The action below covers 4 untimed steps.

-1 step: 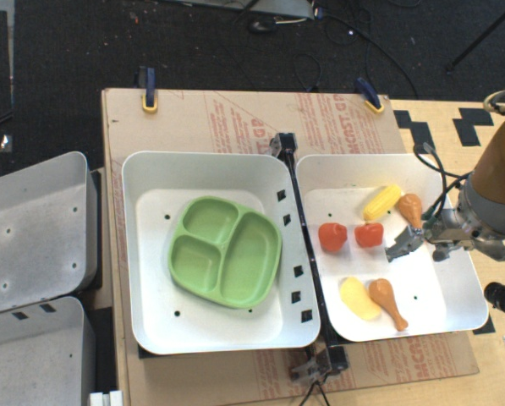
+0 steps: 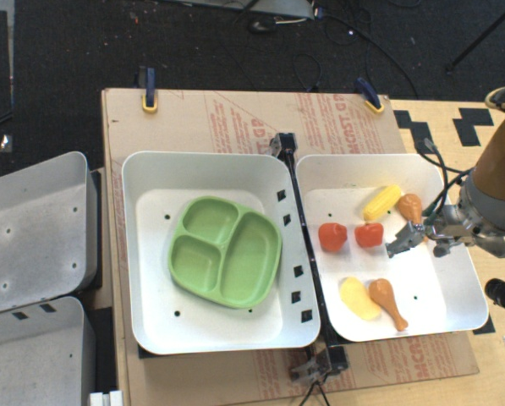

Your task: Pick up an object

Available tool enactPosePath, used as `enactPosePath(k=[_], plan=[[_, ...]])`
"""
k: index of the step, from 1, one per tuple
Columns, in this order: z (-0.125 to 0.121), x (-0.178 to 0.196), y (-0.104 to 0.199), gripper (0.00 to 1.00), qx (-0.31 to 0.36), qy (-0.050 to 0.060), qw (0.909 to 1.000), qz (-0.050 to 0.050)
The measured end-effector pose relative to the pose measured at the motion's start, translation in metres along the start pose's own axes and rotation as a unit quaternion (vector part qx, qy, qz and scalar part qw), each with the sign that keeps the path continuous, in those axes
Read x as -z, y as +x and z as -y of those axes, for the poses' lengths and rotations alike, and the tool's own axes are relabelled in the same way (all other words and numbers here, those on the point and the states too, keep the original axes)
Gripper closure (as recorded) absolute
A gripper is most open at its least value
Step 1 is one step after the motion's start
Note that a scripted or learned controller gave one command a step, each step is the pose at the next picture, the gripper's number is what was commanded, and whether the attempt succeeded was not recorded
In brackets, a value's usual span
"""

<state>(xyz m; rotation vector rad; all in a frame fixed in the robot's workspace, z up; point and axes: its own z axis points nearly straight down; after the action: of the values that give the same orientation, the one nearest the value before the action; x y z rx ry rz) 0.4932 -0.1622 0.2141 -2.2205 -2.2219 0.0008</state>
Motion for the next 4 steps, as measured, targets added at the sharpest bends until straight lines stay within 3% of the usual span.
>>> enactPosePath(k=[2, 3, 4], plan=[[-0.013, -0.094, 0.002, 0.0, -0.001, 0.002, 1.0, -0.001], [-0.013, -0.124, 0.003, 0.0, -0.001, 0.001, 1.0, -0.001], [-0.013, -0.112, 0.003, 1.0, -0.002, 0.0, 1.0, 0.0]])
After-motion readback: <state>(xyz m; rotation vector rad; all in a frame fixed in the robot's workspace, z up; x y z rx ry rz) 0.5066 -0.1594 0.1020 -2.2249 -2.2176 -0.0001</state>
